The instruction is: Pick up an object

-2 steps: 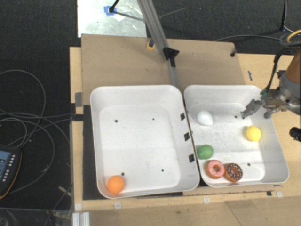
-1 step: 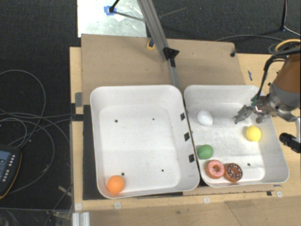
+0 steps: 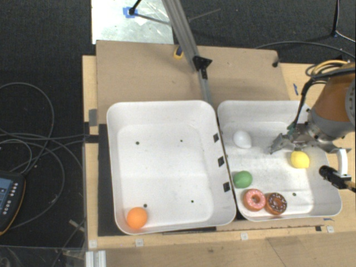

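Observation:
The right bin (image 3: 267,114) holds a white egg-shaped object (image 3: 242,139), a yellow lemon-like fruit (image 3: 300,159), a green ball (image 3: 242,178), a pink donut (image 3: 254,199) and a brown donut (image 3: 275,203). An orange ball (image 3: 137,217) lies in the near left corner of the left bin (image 3: 161,115). My gripper (image 3: 289,143) hangs low over the right bin's right half, just behind and left of the yellow fruit. Its fingers look spread open with nothing between them. The white object lies well to its left.
A grey pole (image 3: 186,32) slants across the cardboard behind the bins. The divider between the bins carries black clips (image 3: 220,161). A black part (image 3: 332,176) on the arm sticks out over the right bin's right rim. Cables lie on the floor at left.

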{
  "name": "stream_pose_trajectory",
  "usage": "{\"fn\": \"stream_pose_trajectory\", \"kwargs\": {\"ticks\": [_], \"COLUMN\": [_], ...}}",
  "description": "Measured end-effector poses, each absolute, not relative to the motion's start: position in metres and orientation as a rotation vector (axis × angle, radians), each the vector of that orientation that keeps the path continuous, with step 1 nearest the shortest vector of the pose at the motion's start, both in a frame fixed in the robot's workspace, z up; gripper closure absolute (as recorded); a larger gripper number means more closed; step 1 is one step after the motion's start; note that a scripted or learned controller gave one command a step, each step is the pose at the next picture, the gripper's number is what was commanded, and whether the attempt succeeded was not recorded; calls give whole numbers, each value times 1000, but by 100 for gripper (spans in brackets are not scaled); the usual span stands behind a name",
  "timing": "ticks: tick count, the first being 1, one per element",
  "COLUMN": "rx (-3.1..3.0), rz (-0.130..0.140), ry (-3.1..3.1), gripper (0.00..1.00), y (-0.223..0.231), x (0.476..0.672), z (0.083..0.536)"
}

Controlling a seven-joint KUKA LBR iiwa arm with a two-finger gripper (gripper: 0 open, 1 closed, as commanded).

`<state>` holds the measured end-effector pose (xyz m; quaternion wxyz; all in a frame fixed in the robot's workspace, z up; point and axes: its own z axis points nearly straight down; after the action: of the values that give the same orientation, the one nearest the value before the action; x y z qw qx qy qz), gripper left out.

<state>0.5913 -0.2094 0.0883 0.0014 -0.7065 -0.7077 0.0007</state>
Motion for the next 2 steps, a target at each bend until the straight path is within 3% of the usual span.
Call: {"fn": "stream_pose_trajectory", "kwargs": {"ticks": [1,2], "rx": [-2222,-2221], "rz": [-3,-4], "ry": [-2227,-2228], "gripper": [100,100], "y": [-210,-206], "x": [594,589], "z": [103,149]}}
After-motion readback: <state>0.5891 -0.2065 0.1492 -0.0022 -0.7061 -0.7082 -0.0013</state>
